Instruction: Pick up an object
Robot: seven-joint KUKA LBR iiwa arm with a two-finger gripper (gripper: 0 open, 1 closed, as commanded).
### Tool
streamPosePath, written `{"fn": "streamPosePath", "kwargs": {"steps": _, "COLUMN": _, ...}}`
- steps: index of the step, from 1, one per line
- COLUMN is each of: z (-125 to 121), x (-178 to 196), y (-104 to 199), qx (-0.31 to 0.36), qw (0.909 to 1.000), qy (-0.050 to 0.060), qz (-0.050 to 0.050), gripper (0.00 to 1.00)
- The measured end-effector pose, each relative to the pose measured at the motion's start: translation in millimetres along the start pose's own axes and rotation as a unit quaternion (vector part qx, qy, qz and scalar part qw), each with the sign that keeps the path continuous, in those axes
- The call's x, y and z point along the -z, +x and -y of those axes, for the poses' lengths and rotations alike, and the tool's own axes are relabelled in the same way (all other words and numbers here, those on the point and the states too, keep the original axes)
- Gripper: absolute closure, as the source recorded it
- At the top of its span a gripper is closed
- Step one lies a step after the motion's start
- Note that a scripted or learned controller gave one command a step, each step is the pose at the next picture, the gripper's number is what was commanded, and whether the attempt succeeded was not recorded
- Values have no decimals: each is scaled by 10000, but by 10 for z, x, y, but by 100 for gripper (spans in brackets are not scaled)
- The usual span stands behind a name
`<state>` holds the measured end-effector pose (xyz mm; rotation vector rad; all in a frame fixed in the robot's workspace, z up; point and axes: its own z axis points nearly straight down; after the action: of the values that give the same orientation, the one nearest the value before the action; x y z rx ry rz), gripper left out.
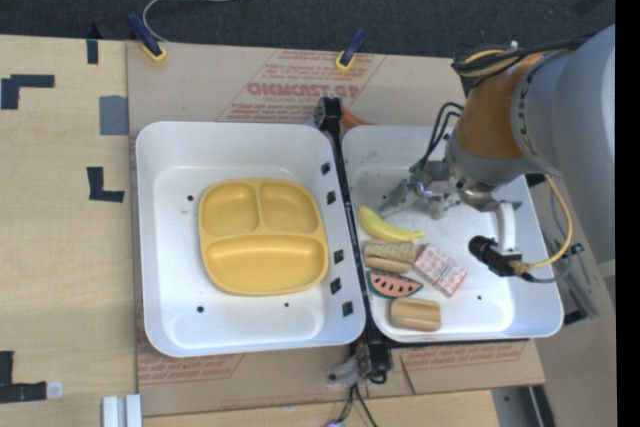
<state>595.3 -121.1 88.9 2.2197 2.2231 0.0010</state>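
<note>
My gripper (418, 200) hangs over the upper middle of the right bin (530, 315), open, with nothing between its fingers. Just below and left of it lies a yellow banana (388, 227). Under the banana sit a tan hot-dog bun (390, 257), a watermelon slice (393, 285) and a pink patterned packet (440, 269). A brown bread roll (415, 315) rests near the bin's front wall. The gripper touches none of them.
The left bin (160, 215) holds a yellow divided plate (264, 237). A black divider (340, 205) separates the two bins. The grey arm with its orange band (495, 120) and a black-and-yellow cable (500, 257) cover the right bin's right side.
</note>
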Motion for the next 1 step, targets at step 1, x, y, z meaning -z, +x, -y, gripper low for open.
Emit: {"fn": "streamPosePath", "kwargs": {"steps": 1, "z": 436, "x": -7, "y": 187, "qx": -42, "qw": 10000, "qy": -60, "qz": 65, "gripper": 0}}
